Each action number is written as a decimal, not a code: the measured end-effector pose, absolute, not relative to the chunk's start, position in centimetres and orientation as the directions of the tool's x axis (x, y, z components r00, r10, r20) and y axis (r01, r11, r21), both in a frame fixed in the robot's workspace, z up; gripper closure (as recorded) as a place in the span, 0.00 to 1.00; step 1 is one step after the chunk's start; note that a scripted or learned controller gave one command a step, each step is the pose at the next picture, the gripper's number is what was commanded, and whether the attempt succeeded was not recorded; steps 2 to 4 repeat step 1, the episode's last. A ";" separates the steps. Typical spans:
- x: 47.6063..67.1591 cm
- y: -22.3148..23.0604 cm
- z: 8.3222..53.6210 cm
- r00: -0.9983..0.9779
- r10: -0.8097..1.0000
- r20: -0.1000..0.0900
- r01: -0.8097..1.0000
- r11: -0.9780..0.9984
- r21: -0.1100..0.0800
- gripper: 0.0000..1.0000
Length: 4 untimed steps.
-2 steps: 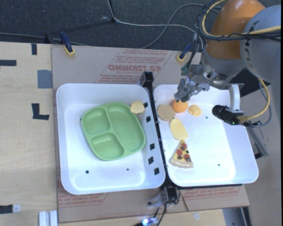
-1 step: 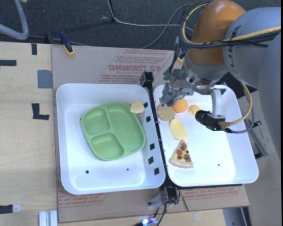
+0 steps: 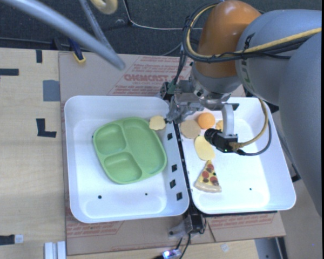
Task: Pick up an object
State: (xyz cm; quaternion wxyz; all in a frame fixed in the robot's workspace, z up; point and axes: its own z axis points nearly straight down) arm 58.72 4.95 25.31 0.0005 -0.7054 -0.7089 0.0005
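— Looking down at a slant, what does the surface (image 3: pixel 21 161) carry?

— Pale wood with a few dark marks taped on it, and a sheet of brown cardboard (image 3: pixel 140 74) with red print laid over the middle. Two shallow white bins sit side by side on the cardboard: the left bin (image 3: pixel 78 161) and the right bin (image 3: pixel 270 182), their inner walls touching along a strip with small black tabs. Behind the surface the floor looks dark, with black cables trailing across it, and a grey pole (image 3: pixel 54 18) slants in from the upper left.

— What lies in the bins?

— A green divided tray (image 3: pixel 130 150) fills much of the left bin, lying flat and turned at an angle. A small pale yellow piece (image 3: pixel 157 123) rests just off its upper right corner. In the right bin a pizza slice (image 3: pixel 208 178) lies near the front, an oval yellow piece (image 3: pixel 204 149) just behind it, then a tan round piece (image 3: pixel 190 129) and an orange ball (image 3: pixel 206 120) close together near the back.

— And the arm?

— It comes in from the right, its orange band (image 3: pixel 227 28) above the back of the bins. The gripper (image 3: pixel 175 112) hangs low over the divide between the bins, near the pale yellow piece and the tan round one.

— How do the jaws stand?

— I cannot tell; the wrist hides them, and nothing shows between them.
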 end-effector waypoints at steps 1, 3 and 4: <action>58.7 9.1 24.4 -0.004 1.000 -0.001 1.000 0.004 -0.003 1.00; 58.7 9.1 24.4 -0.004 1.000 -0.001 1.000 0.004 -0.003 1.00; 58.7 9.1 24.4 -0.004 1.000 -0.001 1.000 0.004 -0.003 1.00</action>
